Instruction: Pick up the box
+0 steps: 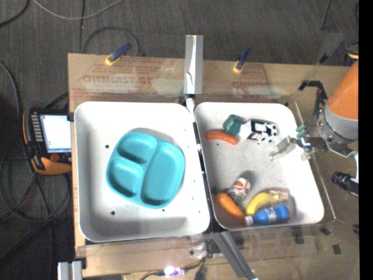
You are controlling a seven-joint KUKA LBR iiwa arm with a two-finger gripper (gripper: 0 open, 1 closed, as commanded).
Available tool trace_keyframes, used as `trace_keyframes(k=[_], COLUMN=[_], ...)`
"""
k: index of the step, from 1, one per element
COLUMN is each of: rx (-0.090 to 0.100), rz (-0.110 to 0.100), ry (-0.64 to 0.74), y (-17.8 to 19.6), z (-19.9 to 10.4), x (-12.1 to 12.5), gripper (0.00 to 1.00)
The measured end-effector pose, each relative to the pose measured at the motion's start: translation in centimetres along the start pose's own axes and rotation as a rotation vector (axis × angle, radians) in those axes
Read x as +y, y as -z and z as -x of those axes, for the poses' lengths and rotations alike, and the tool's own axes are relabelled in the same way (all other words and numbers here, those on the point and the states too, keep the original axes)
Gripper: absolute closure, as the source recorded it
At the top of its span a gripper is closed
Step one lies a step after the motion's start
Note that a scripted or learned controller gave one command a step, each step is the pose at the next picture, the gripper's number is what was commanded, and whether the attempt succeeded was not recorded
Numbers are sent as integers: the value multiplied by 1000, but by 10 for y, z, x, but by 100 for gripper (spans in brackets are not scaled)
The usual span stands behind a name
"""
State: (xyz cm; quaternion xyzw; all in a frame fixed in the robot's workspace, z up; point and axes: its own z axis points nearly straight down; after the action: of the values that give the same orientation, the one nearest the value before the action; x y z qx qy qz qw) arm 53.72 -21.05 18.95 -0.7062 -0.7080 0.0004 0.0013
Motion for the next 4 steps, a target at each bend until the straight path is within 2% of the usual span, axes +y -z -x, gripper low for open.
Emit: trace_keyframes(k=[1, 2, 3, 4], rx=[-5, -1, 0, 0], rz=[1, -3, -3, -3], ry=[-188, -165, -164, -165], y=[102, -38, -30, -30], z=[13, -7, -8, -8], x=[3, -1, 0, 0], gripper=[0, 0, 100, 0])
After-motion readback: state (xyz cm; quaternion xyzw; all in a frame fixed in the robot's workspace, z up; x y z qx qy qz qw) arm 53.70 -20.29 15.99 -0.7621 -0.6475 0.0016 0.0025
